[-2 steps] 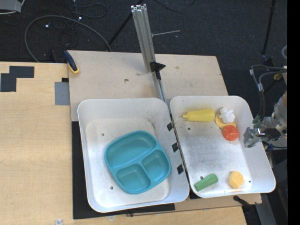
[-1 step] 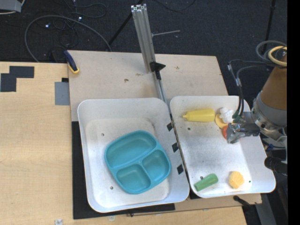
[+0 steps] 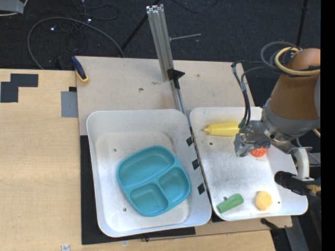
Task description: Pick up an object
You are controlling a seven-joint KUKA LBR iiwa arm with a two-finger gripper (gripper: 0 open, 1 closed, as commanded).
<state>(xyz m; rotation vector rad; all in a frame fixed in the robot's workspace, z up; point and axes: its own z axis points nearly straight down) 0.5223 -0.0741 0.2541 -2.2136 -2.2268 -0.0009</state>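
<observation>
1. Scene: light wood tabletop (image 3: 36, 156) carrying two shallow white bins side by side, black floor with loose cables behind.
2. Gripper (image 3: 246, 148) is low in the right bin (image 3: 230, 192), upper middle area. Can't tell whether it's released or clenched; the view is too small and the wrist blocks it.
3. Touching or just beside the gripper: a red-orange object (image 3: 257, 152) on its right, partly hidden. Can't tell whether it's grasped or just lying on the bin floor.
4. Just left of the gripper: yellow object (image 3: 222, 129), lying flat near the bin's back wall, not gripped.
5. Further out, near the front edge: green object (image 3: 230, 203) and a small yellow-orange piece (image 3: 264, 200), well apart from the gripper, untouched.
6. Left bin (image 3: 104, 140) holds a blue divided tray (image 3: 153, 180), well apart from the arm.
7. Progress: reach and descent look done. No confirmed grasp, nothing lifted. Left: secure a grip, likely on the red-orange object, and raise it clear of the bin.
</observation>
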